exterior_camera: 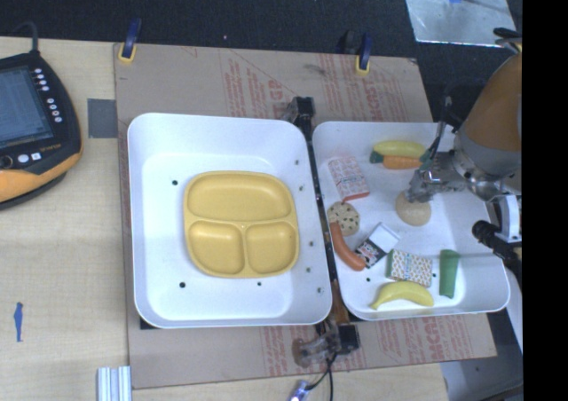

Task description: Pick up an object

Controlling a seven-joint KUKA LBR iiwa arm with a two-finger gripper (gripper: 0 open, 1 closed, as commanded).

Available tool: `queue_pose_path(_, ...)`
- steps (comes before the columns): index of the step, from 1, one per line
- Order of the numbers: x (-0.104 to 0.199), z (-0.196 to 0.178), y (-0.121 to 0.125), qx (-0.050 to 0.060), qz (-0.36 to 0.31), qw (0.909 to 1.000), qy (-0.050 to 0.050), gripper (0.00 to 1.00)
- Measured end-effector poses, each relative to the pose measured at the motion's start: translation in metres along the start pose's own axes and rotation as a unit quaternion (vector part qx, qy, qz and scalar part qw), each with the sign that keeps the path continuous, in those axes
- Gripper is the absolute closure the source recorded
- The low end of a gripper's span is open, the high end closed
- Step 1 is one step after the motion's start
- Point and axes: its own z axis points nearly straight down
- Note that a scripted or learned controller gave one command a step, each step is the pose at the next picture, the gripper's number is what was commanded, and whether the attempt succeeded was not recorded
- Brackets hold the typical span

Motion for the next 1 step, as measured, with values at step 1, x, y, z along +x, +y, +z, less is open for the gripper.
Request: queue_pose_path(1, 0.024, -0.0775, -0.0236, 0.003, 0.002, 1.0, 0.003, 1.0)
